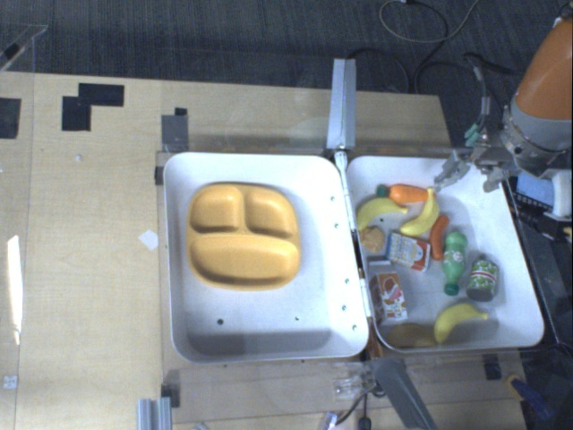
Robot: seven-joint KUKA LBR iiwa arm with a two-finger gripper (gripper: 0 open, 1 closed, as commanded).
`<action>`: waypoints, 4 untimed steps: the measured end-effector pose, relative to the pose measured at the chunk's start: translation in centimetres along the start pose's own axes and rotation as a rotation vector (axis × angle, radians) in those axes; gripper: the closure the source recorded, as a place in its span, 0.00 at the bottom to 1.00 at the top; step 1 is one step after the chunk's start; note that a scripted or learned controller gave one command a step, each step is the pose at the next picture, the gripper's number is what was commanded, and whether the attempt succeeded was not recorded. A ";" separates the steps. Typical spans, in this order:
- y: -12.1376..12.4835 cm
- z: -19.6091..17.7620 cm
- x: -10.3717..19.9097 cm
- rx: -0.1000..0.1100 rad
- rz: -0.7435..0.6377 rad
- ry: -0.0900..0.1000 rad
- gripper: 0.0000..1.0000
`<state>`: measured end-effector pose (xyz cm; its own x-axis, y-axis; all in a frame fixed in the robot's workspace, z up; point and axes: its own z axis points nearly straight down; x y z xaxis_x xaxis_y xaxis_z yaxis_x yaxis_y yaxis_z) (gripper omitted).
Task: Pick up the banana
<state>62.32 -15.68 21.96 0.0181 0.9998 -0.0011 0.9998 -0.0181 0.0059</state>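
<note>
Three yellow bananas lie in the right bin (519, 240). One banana (424, 216) lies at the upper middle, leaning against a second banana (378, 210) to its left. The third banana (457, 320) rests near the bin's front edge. My gripper (468, 175) hovers over the bin's back right corner, up and to the right of the upper bananas. Its fingers are spread open with nothing between them.
The right bin also holds an orange carrot (408, 192), a red sausage (438, 233), a green bottle (455, 259), a dark can (483, 279), a juice carton (408, 251) and a red packet (391, 296). A yellow divided tray (243, 235) sits in the left bin (179, 312).
</note>
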 end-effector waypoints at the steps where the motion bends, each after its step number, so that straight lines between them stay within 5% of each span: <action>1: -0.1 -0.6 2.1 0.001 -0.027 0.000 0.00; 2: -0.9 -0.8 4.3 0.001 -0.034 0.000 0.00; 3: -2.0 10.6 6.3 0.003 0.108 0.001 0.00; 4: -3.0 13.0 3.3 -0.005 0.094 0.001 0.00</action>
<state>59.43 -12.30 8.90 0.1114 0.9938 0.0003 0.9937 -0.1114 0.0106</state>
